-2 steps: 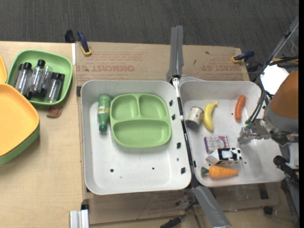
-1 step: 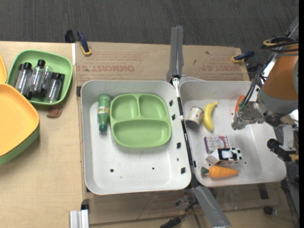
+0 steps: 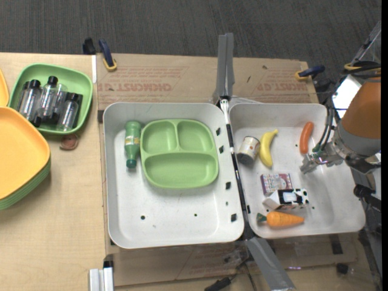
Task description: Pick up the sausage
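Observation:
The sausage [image 3: 307, 137] is a short orange-red link lying almost upright in the picture. It rests on the floor of the right bin [image 3: 330, 208], near the far right corner. My gripper [image 3: 316, 161] hangs just below and slightly right of the sausage's near end, low over the bin floor. Nothing shows between the gripper and the sausage, and the sausage lies free. The arm's orange band [image 3: 365, 115] sits to the right, above the bin's right wall.
The right bin also holds a banana [image 3: 267, 147], a small can [image 3: 247, 149], a printed packet [image 3: 276, 182], a black-and-white toy [image 3: 291, 196] and a carrot [image 3: 284, 219]. The left bin [image 3: 170, 217] holds a green divided plate [image 3: 179, 153] and a green bottle [image 3: 132, 143].

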